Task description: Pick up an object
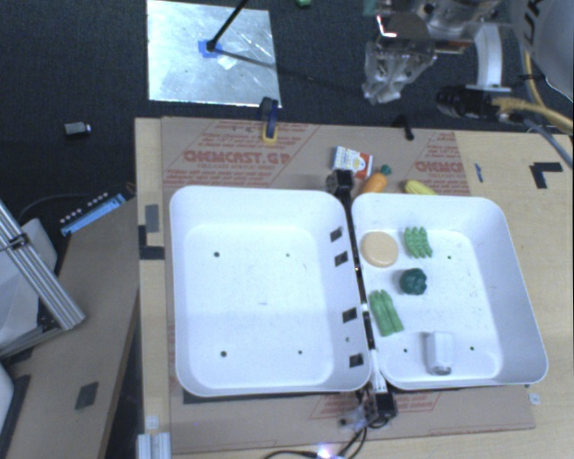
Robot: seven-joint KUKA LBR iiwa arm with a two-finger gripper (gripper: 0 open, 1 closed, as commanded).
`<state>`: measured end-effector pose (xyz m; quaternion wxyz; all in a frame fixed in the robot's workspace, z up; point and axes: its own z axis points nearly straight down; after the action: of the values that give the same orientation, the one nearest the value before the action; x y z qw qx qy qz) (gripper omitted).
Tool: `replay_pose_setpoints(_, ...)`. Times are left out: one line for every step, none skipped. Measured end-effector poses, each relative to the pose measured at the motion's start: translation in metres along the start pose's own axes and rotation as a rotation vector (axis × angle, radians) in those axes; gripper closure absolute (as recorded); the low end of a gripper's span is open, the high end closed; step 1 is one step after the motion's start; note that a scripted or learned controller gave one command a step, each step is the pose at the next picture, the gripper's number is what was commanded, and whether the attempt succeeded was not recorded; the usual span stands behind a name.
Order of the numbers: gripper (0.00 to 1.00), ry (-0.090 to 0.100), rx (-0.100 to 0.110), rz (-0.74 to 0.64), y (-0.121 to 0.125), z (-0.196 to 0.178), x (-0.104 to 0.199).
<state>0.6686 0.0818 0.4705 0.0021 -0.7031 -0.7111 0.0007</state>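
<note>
Green and lumpy, the small broccoli-like toy (413,281) lies in the right bin (511,269), between a tan disc (379,248) and a green pod (386,313). It is judged light, rigid, rather slick, best pinched across its rounded crown. The gripper (387,81) hangs high above the bins; whether the jaws are wide or narrow cannot be told.

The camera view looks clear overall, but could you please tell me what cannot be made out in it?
- Gripper: blurred at the top of the camera view, so whether its fingers are open or shut is unclear.
- Arm: cut off by the top edge.
- Carrot and banana: partly hidden behind the right bin's far rim.
- White object: too pale against the bin to identify.
</note>
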Motion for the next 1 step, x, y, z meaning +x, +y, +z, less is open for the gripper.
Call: replay_pose_setpoints(1.00, 0.004, -0.013, -0.003, -0.0008, -0.0685, 0.1030)
